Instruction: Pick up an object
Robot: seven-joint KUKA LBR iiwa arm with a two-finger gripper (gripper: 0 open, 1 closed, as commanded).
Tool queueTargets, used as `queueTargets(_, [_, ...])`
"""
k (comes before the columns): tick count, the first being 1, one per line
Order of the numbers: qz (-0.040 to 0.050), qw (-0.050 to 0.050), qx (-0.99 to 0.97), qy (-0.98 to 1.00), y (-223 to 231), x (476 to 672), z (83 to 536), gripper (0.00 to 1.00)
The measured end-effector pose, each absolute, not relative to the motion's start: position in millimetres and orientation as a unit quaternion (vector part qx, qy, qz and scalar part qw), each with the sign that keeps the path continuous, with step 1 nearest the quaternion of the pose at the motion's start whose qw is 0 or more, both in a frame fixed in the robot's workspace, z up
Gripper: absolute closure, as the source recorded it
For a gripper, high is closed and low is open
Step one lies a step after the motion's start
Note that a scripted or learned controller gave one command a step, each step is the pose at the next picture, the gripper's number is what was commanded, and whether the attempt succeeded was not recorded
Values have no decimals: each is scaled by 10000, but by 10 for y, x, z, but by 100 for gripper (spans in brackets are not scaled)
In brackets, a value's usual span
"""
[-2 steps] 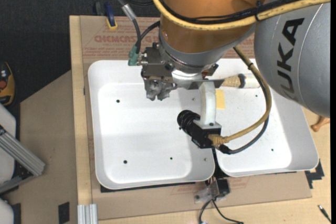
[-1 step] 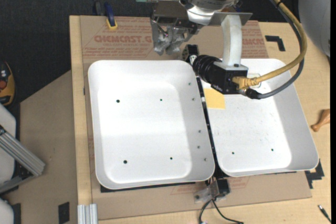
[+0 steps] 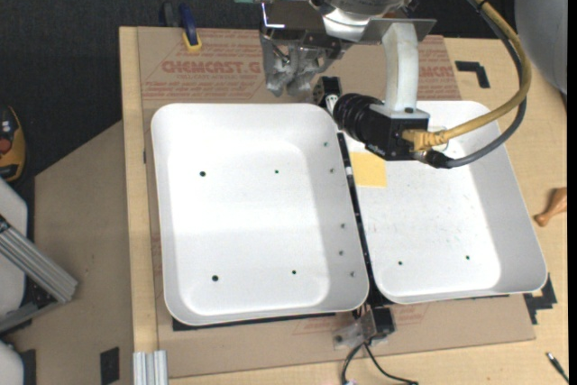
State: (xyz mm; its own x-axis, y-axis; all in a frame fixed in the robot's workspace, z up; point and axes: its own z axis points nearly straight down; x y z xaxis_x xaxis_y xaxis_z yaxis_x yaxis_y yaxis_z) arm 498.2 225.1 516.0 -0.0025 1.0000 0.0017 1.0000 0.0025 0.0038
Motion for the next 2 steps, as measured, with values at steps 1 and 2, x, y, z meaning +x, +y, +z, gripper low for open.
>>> queueTargets(1, [36,14,7056,7086,2260,4984,5265,100])
queueTargets(2, [50,21,7051,7091,2268,4987,5369,100])
